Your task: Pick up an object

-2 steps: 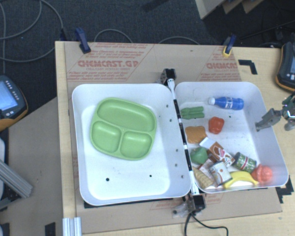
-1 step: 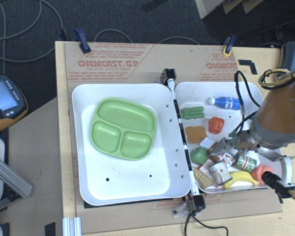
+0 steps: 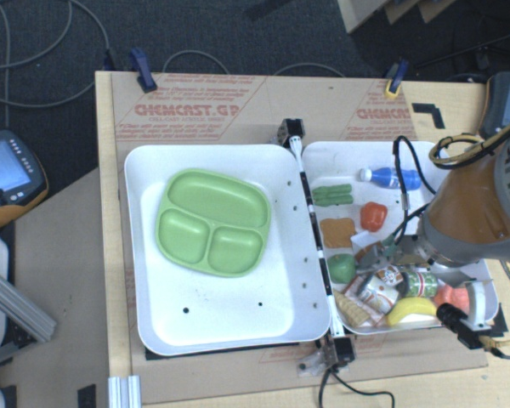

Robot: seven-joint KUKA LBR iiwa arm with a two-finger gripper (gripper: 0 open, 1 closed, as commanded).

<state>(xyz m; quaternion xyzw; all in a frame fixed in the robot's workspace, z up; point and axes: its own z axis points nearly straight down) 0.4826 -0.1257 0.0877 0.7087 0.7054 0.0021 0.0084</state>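
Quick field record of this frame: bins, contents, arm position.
left bin: holds a green divided plate
right bin: cluttered with small items
items seen: blue-and-white bottle, green block, red piece, brown square, green ball, banana
arm: over the right bin's right half, reaching down into the clutter
pincer: state cannot be told

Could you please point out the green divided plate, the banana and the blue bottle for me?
green divided plate [image 3: 212, 221]: camera view, on the ridge between its compartments.
banana [image 3: 410, 311]: camera view, on the middle of its curved body.
blue bottle [image 3: 399, 178]: camera view, on its blue body.
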